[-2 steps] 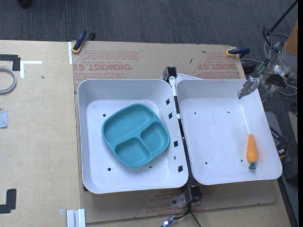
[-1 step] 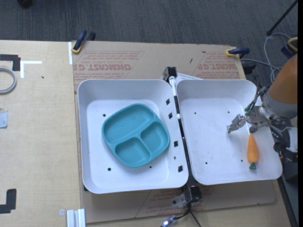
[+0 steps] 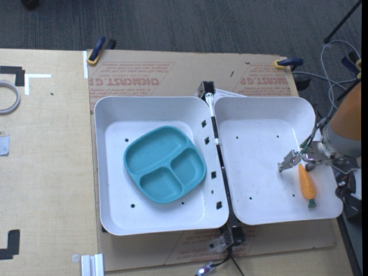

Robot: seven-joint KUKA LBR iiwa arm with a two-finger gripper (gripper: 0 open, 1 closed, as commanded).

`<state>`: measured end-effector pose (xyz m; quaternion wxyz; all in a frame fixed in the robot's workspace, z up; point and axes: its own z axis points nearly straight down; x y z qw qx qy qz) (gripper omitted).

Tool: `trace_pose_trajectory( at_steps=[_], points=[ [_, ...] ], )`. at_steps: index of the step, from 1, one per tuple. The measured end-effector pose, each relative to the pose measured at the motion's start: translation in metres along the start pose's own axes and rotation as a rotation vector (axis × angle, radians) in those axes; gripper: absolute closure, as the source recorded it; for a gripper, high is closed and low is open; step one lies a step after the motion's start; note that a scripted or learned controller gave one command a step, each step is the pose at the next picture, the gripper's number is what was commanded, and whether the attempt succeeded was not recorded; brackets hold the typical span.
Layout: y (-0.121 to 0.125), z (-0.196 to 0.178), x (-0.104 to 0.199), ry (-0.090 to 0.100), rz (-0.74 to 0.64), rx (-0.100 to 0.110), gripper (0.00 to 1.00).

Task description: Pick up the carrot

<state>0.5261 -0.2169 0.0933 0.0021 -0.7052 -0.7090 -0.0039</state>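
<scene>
Carrot [image 3: 306, 185] in right bin [image 3: 259, 211], gripper [image 3: 290, 162] just beside, teal tray [image 3: 165, 164] left.

plate [image 3: 165, 164] in left bin [image 3: 109, 171], carrot [image 3: 306, 185] in right bin [image 3: 253, 171]

I see even, bright overhead light — soft shadows inside the two shallow white plastic bins [image 3: 109, 171], mild glare off their floors, slight softness toward the frame's right edge.
</scene>
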Motion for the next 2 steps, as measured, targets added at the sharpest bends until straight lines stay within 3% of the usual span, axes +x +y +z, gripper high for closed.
trace_pose_trajectory(
  at_steps=[1,2],
  points=[
    [0.000,-0.010,-0.003,-0.006,0.004,-0.001,1.00],
    [-0.020,-0.036,0.054,-0.008,0.005,0.003,1.00]
  ],
)
